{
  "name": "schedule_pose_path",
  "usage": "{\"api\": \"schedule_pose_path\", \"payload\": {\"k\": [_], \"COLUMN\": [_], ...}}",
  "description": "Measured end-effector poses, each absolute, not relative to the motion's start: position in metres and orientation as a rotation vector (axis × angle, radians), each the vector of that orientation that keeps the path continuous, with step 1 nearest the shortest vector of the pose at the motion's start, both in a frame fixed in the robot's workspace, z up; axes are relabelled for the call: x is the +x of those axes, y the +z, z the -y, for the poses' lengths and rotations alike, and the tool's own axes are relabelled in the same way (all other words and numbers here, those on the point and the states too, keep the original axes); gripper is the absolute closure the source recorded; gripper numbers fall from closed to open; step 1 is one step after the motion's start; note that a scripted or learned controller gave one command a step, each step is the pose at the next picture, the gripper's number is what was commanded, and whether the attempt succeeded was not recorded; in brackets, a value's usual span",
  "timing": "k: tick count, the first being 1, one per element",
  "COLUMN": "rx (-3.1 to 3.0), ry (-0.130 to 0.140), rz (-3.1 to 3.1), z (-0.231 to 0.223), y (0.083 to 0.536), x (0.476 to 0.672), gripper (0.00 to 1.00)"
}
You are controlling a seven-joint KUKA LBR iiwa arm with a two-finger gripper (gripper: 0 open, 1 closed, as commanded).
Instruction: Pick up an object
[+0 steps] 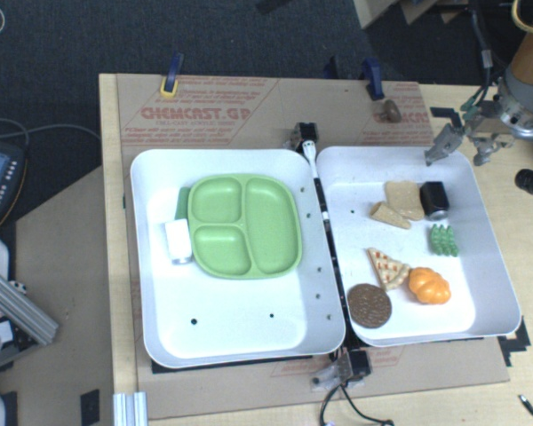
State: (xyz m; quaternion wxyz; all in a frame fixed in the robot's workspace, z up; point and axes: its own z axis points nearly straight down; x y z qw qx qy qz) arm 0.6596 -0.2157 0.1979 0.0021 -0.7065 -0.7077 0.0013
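The right bin (489, 273) holds several small items: a tan bread slice (401, 197), a tan wedge (389, 215), a black block (434, 199), a green ridged piece (442, 239), a pizza slice (387, 267), an orange pumpkin-like toy (428, 286) and a round brown cookie (369, 304). My gripper (463, 149) hangs above the back right corner of this bin, open, with nothing between its fingers. It is behind and to the right of the black block, apart from every item.
The left bin (155, 300) carries a green divided plate (245, 225) and a small white block (178, 240) beside it. A black divider with screws (322, 220) runs between the bins. Clamps (171, 76) stand at the board's back edge.
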Motion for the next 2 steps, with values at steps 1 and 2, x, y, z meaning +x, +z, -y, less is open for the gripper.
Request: {"api": "schedule_pose_path", "payload": {"k": [1,2], "rx": [-2.217,-2.214], "ry": [0.006,-0.007], "rz": [2.217,2.221], "z": [0.218,0.213], "y": [0.135,0.084], "x": [0.655,0.656], "gripper": [0.00,0.00]}}
